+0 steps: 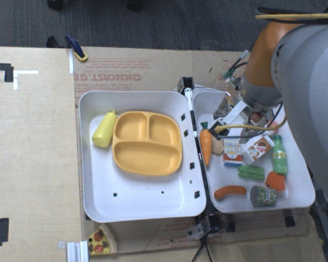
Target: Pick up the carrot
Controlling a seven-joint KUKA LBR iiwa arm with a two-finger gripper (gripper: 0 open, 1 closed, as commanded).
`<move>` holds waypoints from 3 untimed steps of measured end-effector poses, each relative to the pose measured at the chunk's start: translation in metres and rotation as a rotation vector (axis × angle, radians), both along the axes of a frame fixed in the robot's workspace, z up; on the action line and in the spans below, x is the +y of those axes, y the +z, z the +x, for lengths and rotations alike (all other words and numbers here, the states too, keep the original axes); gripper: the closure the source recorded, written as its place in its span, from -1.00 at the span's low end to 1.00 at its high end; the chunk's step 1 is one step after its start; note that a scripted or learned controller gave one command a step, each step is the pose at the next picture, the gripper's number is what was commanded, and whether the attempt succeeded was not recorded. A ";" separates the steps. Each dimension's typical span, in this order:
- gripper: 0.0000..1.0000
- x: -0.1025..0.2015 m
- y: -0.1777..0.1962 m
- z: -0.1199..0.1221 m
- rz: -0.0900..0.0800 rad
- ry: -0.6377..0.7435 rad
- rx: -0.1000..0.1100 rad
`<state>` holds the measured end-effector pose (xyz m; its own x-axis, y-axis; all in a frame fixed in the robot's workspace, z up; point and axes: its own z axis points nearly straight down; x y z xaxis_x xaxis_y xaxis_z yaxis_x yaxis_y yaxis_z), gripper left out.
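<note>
- Carrot (206, 146): lying along the left wall of the right bin (302, 195).
- Gripper (225, 123): just right of carrot's top; open or closed, cannot tell.

Smooth, slightly glossy plastic is seen in the white bins (136, 201) and the yellow divided plate (147, 143). The carrot (206, 145) appears matt. The desk (33, 162) is pale wood-look board.

The carrot (206, 144) lies just below-left of the pincer (223, 125), against the bin wall (195, 141). A carton (232, 150) crowds its other side. Above it is open.
</note>
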<state>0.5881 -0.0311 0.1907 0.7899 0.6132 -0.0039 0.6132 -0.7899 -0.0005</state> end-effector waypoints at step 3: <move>1.00 0.088 -0.056 -0.019 -0.028 0.221 0.003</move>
